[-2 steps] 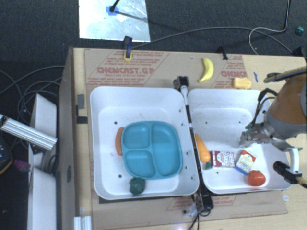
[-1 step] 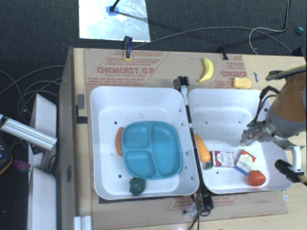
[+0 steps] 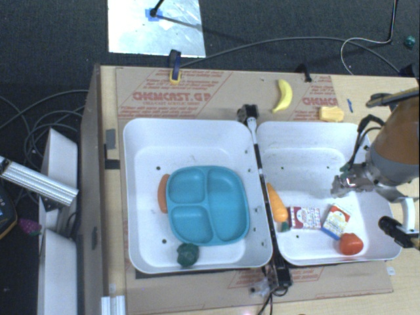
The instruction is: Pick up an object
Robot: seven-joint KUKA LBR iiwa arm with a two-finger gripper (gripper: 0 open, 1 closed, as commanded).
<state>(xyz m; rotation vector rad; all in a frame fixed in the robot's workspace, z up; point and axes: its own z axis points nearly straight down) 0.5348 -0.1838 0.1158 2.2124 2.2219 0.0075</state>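
My gripper (image 3: 346, 183) hangs over the right side of the right bin (image 3: 308, 146), with the grey arm and its orange band (image 3: 401, 136) coming in from the right. Just below it lie a small white carton (image 3: 335, 220) and a red tomato (image 3: 350, 243). A red-and-white box (image 3: 304, 218) sits to their left. An orange carrot (image 3: 277, 205) lies against the bin's left wall. Nothing shows held in the gripper.
The left bin (image 3: 144, 156) holds a blue divided plate (image 3: 208, 204), an orange sausage-shaped piece (image 3: 162, 193) beside it and a green lump (image 3: 187, 254) at the front. A banana (image 3: 283, 95) and a yellow block (image 3: 331, 114) lie on the cardboard behind the bins.
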